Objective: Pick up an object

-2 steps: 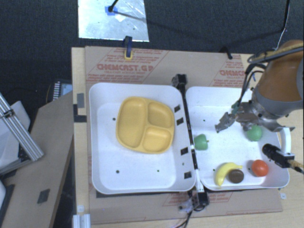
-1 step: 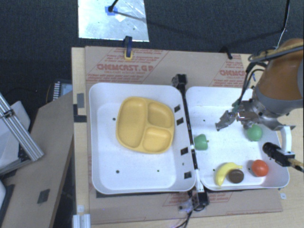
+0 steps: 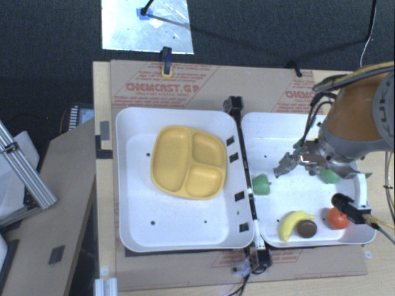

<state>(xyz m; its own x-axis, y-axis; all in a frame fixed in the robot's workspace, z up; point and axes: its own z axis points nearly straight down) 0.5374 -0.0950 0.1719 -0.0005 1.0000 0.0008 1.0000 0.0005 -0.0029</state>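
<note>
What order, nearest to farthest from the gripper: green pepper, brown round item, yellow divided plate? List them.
From the gripper:
1. Green pepper, just below-left, right bin.
2. Brown round item, near the bin's front edge, beside the banana.
3. Yellow divided plate, in the left bin.

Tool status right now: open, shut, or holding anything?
Tool: cannot be told from this view; it hangs over the right bin, above the green object.

We see smooth white plastic bins (image 3: 139, 227), a matt yellow plastic divided plate (image 3: 187, 162), and glossy plastic banana (image 3: 290, 224) and tomato (image 3: 336, 218).
</note>
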